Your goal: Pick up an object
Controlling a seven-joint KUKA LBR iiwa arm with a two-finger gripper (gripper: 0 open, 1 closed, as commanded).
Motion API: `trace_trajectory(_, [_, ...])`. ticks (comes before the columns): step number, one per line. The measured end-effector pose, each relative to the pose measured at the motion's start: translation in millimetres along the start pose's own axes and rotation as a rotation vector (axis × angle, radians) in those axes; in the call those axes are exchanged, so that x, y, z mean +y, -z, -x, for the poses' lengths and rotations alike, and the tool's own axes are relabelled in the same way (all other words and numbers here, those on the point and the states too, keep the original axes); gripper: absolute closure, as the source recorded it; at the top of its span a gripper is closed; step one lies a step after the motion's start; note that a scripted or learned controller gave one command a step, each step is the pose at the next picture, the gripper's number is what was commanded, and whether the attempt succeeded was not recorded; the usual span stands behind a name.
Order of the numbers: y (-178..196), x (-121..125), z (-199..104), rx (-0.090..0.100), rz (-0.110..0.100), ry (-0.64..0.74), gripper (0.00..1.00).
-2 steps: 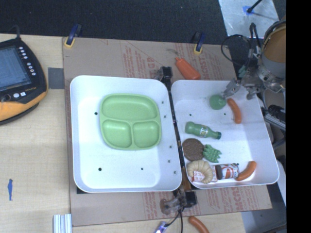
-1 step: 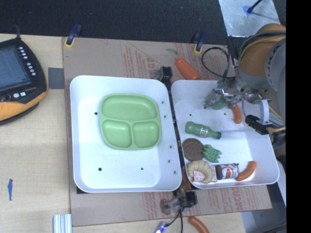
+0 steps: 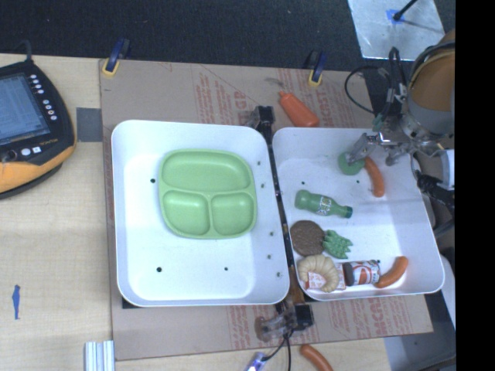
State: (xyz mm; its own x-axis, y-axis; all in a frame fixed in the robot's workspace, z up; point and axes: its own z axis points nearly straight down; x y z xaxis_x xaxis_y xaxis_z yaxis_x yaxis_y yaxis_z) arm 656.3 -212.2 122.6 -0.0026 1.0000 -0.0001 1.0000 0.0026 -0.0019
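Observation:
My gripper (image 3: 379,150) hangs over the far corner of the right bin (image 3: 406,222), its fingers spread open with nothing between them. One fingertip (image 3: 357,154) is just above a small round green piece (image 3: 347,165). A red-orange sausage (image 3: 376,178) lies on the bin floor just in front of the gripper. Nearer the middle of the bin lies a green bottle (image 3: 322,204). Along the near side sit a brown patty (image 3: 308,237), a green leafy piece (image 3: 338,244), a bread roll (image 3: 319,273), a brown bottle (image 3: 361,273) and a second sausage (image 3: 393,270).
The left bin (image 3: 131,230) holds a green divided plate (image 3: 207,192). An orange carrot (image 3: 298,110) lies on the cardboard behind the bins and another sausage (image 3: 317,356) in front. A teach pendant (image 3: 31,126) rests at the far left. Cables trail around the wrist.

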Motion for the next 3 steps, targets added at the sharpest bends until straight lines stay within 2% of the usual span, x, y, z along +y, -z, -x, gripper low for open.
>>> trace_trajectory(1, [10,0,0,0.0,0.0,0.003,1.0])
trace_trajectory(2, [10,0,0,0.0,0.0,0.003,0.0])
trace_trajectory(3, [38,0,0,-0.001,0.003,0.0,0.0])
